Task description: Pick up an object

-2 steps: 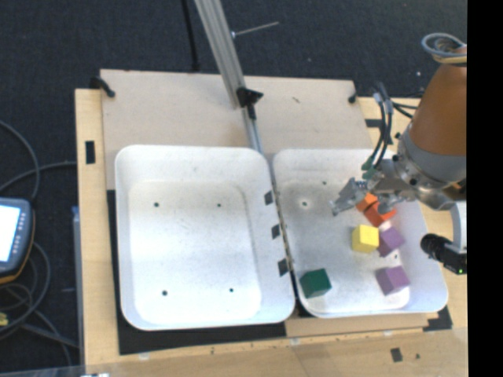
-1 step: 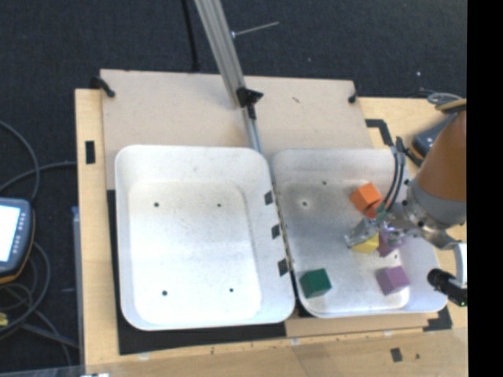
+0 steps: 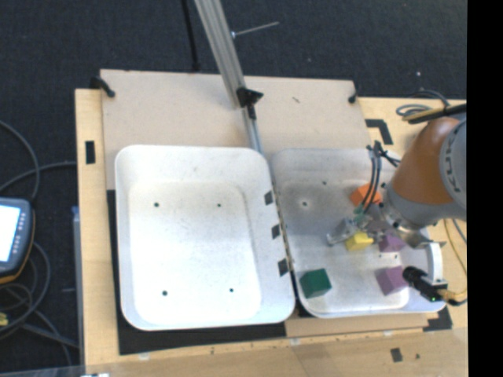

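My gripper hangs low over the right bin, near its right side, with the orange-banded wrist above it. A yellow block lies right at the fingertips. Beside it an orange piece peeks out from under the arm. A green block rests near the bin's front left corner. One purple block lies at the front right, and another purple piece sits partly under the wrist.
The left bin lies beside the right one, with clips along the shared wall. A slanted aluminium pole rises from the back of the bench. A handheld screen and cables sit at far left.
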Robot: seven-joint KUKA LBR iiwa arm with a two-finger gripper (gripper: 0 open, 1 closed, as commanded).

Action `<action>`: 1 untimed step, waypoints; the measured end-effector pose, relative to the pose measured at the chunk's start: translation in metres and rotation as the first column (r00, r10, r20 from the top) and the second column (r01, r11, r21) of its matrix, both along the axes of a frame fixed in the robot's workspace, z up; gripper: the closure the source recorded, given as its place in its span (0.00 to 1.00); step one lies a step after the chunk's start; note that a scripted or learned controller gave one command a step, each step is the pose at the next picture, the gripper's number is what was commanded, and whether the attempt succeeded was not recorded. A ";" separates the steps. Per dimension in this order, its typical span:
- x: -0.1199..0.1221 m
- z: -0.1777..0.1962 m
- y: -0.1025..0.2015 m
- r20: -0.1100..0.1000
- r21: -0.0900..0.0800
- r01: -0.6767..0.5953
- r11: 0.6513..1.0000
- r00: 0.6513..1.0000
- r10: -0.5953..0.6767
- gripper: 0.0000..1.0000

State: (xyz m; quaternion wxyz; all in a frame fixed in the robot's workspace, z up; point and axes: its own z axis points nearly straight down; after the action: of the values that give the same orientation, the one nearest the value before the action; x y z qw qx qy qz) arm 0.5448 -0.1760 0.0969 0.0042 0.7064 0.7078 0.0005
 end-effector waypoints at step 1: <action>0.000 0.012 -0.001 0.003 0.002 0.006 1.000 1.000 -0.006 1.00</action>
State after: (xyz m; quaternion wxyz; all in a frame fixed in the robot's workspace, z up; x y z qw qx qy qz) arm 0.5447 -0.1767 0.1090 0.0046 0.7086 0.7056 0.0021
